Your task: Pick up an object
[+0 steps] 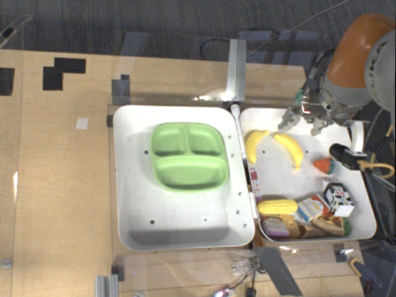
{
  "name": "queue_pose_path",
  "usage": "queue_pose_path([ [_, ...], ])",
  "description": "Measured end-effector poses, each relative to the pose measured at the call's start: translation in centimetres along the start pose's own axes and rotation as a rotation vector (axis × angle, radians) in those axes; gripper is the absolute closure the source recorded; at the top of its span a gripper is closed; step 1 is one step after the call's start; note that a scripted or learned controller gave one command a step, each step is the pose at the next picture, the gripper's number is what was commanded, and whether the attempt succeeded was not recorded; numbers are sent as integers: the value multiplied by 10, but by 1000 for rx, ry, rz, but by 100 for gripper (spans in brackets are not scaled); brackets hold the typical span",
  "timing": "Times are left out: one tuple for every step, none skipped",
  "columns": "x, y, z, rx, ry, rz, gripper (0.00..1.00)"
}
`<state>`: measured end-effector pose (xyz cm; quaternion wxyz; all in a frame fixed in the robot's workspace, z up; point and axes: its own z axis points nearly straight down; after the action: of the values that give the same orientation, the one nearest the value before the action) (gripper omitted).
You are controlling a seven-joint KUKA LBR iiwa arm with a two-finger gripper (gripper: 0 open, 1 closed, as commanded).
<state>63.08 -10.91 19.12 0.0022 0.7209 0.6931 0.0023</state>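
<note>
A pale wooden bench (55, 184) carries two shallow white bins side by side, with dark grey carpet (154, 8) beyond its far edge and a few black square marks (62, 72) near the bench's far left corner. A metal post (237, 70) stands upright at the far end of the seam between the bins. The left bin (133, 221) holds a green divided plate (188, 154) lying flat near its middle, with two small compartments on the far side and one wide one nearer. The right bin (365, 218) holds the loose things: two yellow bananas (291, 148) lie in its far half, one beside the dividing wall and one curved toward the centre, close together. A small orange-red piece (323, 164) sits to their right. Along the near edge lie a yellow corn cob (278, 206), a small carton (311, 209) and a black-and-white item (338, 197), crowded together. The grey arm with its orange band (359, 42) reaches in from the right, and its gripper (304, 119) hangs over the far right of that bin, fingers spread apart with nothing between them, just beyond the bananas.
</note>
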Motion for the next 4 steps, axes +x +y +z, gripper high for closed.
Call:
queue_pose_path([
  [-54,3,102,-5,-2,-78,0],
  [-52,7,88,-13,-1,-82,100],
  [-80,38,103,24,3,-119,100],
  [-27,21,-4,-2,-1,-26,100],
])
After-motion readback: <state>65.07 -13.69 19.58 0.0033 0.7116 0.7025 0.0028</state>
